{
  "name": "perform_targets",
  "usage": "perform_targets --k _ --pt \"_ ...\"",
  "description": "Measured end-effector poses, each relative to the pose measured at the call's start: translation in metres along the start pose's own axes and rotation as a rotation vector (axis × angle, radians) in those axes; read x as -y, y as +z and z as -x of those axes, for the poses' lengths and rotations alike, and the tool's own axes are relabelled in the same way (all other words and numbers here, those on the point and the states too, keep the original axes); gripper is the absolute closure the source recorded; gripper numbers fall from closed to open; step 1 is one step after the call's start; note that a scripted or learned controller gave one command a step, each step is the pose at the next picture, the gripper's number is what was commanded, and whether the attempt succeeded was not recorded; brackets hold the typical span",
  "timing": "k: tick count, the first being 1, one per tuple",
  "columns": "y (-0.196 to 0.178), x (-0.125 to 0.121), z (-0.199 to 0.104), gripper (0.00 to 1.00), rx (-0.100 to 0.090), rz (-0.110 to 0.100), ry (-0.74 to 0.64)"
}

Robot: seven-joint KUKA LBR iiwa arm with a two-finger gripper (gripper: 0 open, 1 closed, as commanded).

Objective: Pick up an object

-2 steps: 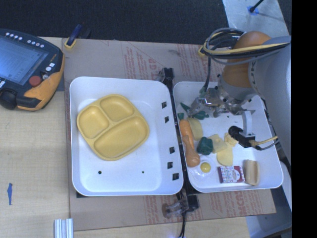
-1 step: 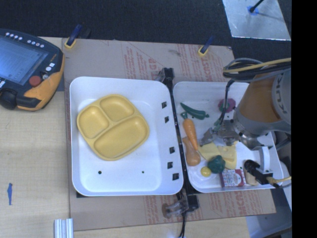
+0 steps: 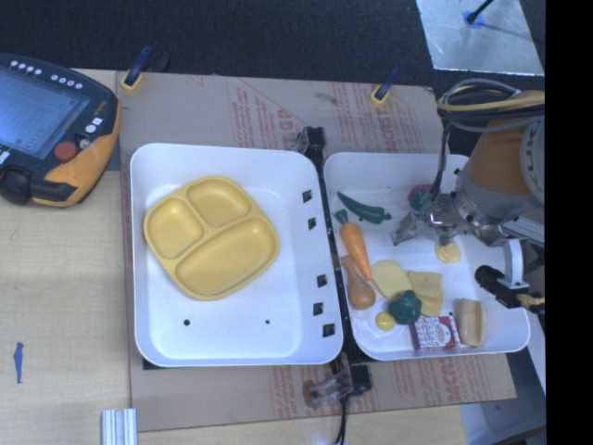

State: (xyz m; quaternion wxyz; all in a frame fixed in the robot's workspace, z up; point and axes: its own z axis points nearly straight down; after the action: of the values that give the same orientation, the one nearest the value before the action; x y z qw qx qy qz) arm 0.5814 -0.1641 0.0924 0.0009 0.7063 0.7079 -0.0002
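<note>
Fingers (image 3: 419, 227) apart, empty, mid right bin (image 3: 389, 346), toys crowding its near edge

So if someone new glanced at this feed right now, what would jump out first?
Probably the big yellow divided plate lying alone in the left bin. Next, the clutter of toy food in the right bin, led by an orange carrot near its left wall, beside a green pepper. The arm's tool hangs over that bin's upper right part.
</note>
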Motion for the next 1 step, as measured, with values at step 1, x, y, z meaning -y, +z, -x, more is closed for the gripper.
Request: perform_targets --k 1 --pt "-0.0007 -0.0637 0.0264 0.0 0.001 0.003 -0.005"
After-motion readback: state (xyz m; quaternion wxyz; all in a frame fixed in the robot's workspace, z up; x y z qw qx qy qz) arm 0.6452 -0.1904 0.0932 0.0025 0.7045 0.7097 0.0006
